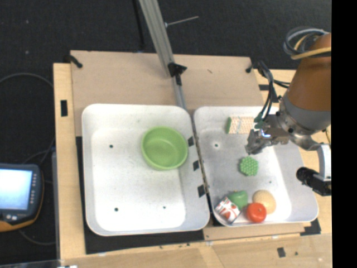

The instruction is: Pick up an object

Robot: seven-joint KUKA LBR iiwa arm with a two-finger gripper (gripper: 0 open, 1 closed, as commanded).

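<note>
My gripper (254, 144) hangs over the right bin (290, 166), just above and slightly left of a green bumpy ball (249, 166). Nothing shows between its fingers. A beige sponge with a green edge (240, 125) lies at the back of this bin, behind the gripper. Along the bin's front edge sit a red-and-white can (227, 209), a green object (238, 197), a red tomato-like ball (256, 212) and a tan egg-shaped object (265, 200). A green bowl (164, 148) rests in the left bin (106, 172).
A metal pole (159, 38) slants down from the top to the divide between the bins. A handheld screen (19, 197) sits off the bench at the left. The arm's orange band (312, 82) looms over the right bin's right side.
</note>
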